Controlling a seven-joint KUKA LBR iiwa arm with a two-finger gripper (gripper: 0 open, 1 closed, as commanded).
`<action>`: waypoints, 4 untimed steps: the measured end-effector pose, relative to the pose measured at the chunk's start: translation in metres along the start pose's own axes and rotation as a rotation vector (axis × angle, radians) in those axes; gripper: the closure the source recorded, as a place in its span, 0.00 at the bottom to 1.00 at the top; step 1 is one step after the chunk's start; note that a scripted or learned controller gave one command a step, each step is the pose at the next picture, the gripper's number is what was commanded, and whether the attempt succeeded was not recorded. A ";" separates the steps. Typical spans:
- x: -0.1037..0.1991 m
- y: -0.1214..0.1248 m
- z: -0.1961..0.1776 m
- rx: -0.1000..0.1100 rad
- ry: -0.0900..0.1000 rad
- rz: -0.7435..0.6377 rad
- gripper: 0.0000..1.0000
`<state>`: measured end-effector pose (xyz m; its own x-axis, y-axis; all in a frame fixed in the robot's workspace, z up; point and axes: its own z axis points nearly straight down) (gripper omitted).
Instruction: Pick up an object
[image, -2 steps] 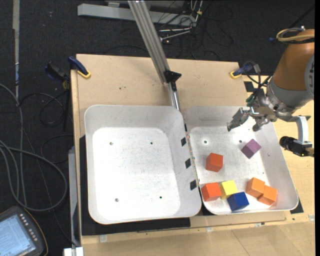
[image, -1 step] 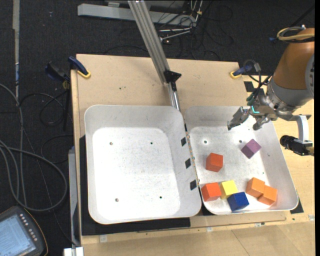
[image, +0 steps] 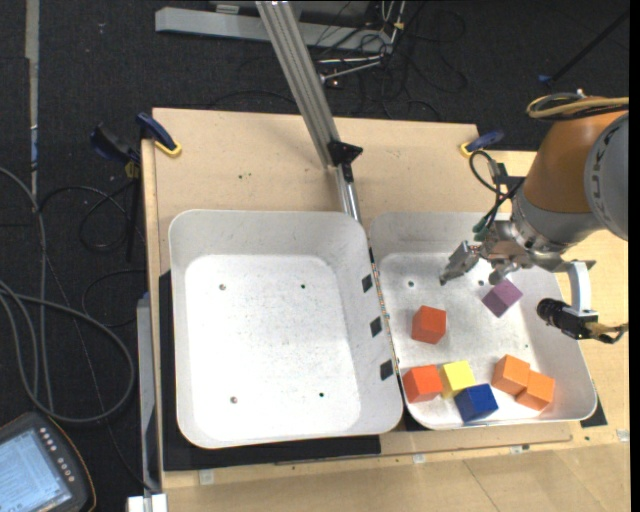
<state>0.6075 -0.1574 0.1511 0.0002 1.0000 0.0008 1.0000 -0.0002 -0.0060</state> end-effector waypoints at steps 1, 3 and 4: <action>0.000 0.001 0.032 -0.008 -0.001 -0.001 0.00; -0.010 0.000 -0.029 -0.013 -0.003 0.001 1.00; -0.010 0.001 -0.083 -0.014 -0.003 -0.003 1.00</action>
